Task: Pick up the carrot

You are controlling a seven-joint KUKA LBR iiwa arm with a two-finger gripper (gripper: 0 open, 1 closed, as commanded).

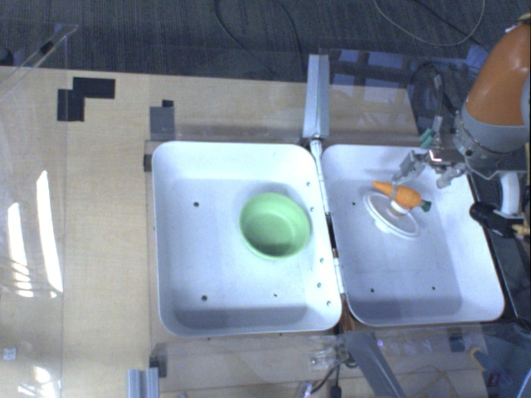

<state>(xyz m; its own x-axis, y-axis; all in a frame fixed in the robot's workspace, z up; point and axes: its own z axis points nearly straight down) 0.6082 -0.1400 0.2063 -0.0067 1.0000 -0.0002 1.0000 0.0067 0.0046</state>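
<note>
Overhead, my pincer [430, 166] hung open above the right bin [448, 293], empty, just beside the carrot [398, 194] lying on a clear lid. A green bowl [275, 224] sat in the left bin [191, 255].

A small orange toy carrot [399, 194] with a dark green stub at its thick end is lying on its side in the right-hand shallow white bin [465, 301], in the upper middle of the bin. Its pointed tip is facing left and slightly up, and its body is resting on a white oval lid-like disc [390, 220].
</note>
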